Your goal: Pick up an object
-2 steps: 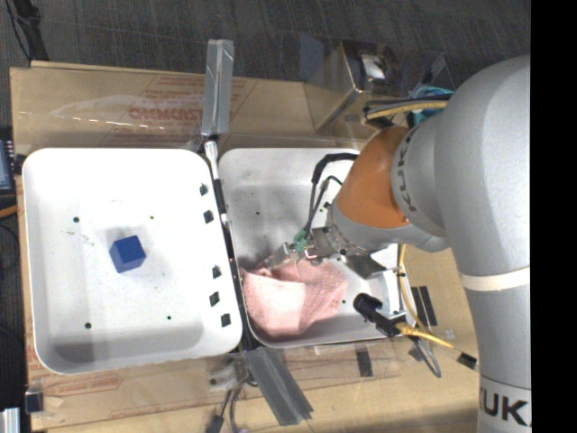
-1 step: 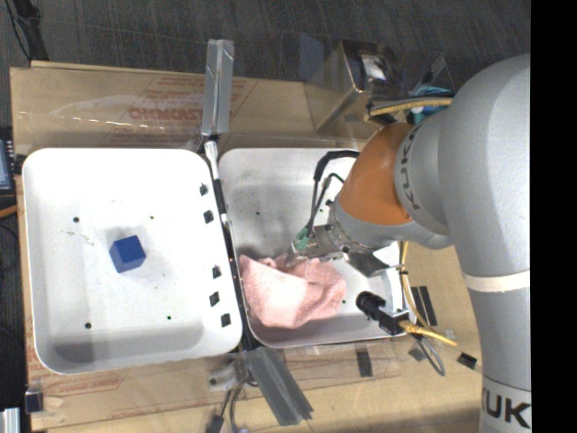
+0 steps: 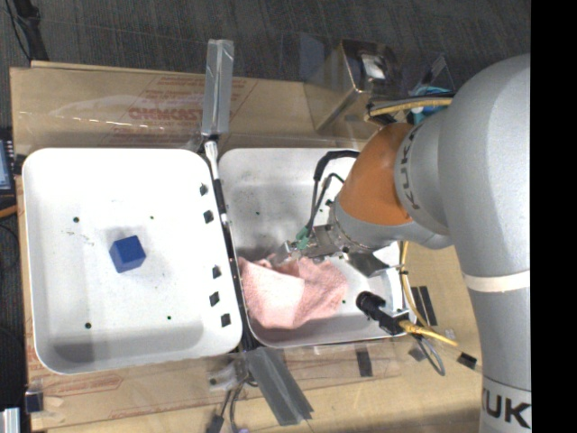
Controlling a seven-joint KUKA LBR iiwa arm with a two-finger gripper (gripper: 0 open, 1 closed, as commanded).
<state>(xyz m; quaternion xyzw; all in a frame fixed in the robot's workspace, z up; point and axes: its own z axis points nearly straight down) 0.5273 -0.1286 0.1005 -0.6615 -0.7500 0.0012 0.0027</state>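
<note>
Reaching into the right bin [image 3: 270, 174], the gripper [image 3: 311, 246] sits at the pink cloth [image 3: 293, 291].

The cloth lies crumpled in the near half of the right bin, against the divider side. The gripper is low over the cloth's far edge; its opening and any hold cannot be told from here. A blue cube [image 3: 127, 252] rests in the left bin [image 3: 54, 179], well apart from the cloth. For a sound pick, close on a raised fold, then lift straight up.
</note>
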